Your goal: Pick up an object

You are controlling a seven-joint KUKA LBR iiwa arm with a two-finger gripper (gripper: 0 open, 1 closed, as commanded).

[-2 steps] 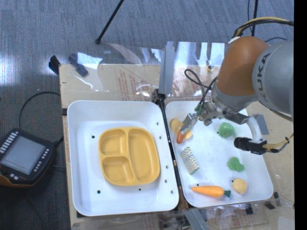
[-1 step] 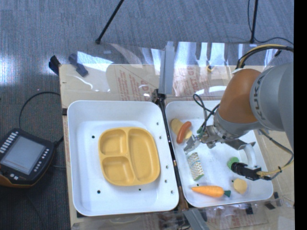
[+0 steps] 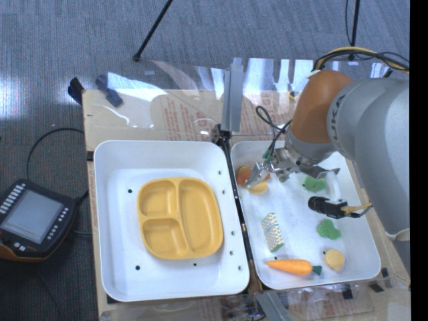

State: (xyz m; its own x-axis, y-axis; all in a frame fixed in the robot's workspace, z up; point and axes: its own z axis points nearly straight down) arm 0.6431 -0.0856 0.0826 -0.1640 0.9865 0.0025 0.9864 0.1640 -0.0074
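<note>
We see the grey arm [image 3: 361, 122] reach from the right into the right bin [image 3: 361, 259], its gripper [image 3: 262, 172] low over an orange-and-yellow piece [image 3: 251, 177] at the bin's upper left corner.

We cannot tell how the pincer stands, nor whether it holds the piece. In the same bin lie a carrot [image 3: 292, 267], a striped packet [image 3: 272, 231], a green leafy piece [image 3: 328, 229] and a pale yellow piece [image 3: 334, 259]. A yellow divided plate [image 3: 179, 217] sits in the left bin [image 3: 114, 172].
</note>
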